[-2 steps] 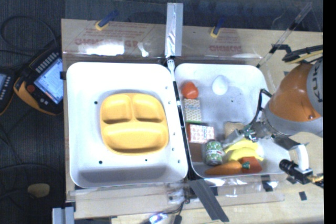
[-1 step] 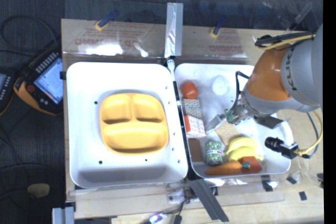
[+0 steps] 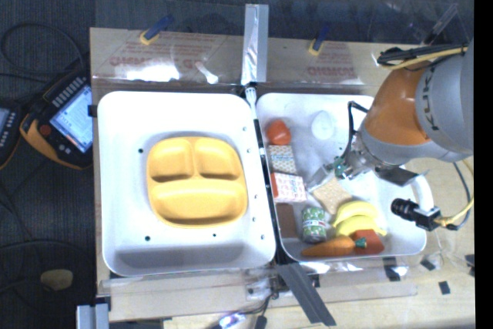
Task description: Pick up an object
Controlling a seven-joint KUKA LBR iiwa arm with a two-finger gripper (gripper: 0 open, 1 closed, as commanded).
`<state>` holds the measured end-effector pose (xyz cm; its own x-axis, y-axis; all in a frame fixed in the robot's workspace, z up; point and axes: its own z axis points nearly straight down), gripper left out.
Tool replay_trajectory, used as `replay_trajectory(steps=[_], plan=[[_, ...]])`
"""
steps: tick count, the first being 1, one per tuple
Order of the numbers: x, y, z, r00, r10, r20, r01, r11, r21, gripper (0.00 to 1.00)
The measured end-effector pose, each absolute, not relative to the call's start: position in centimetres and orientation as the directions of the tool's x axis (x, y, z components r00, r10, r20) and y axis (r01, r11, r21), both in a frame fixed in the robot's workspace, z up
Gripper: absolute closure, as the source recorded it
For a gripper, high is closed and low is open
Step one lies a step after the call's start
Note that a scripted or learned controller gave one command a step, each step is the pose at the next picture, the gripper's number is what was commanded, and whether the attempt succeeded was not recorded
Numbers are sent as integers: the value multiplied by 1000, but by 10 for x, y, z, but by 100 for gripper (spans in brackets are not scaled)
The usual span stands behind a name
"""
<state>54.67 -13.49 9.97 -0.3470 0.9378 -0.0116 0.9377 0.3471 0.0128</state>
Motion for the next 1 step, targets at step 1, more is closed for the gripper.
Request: replay_trajectory(steps=[1], plan=[[552,-59,205,-418,909,-1,909,418,-1,100]])
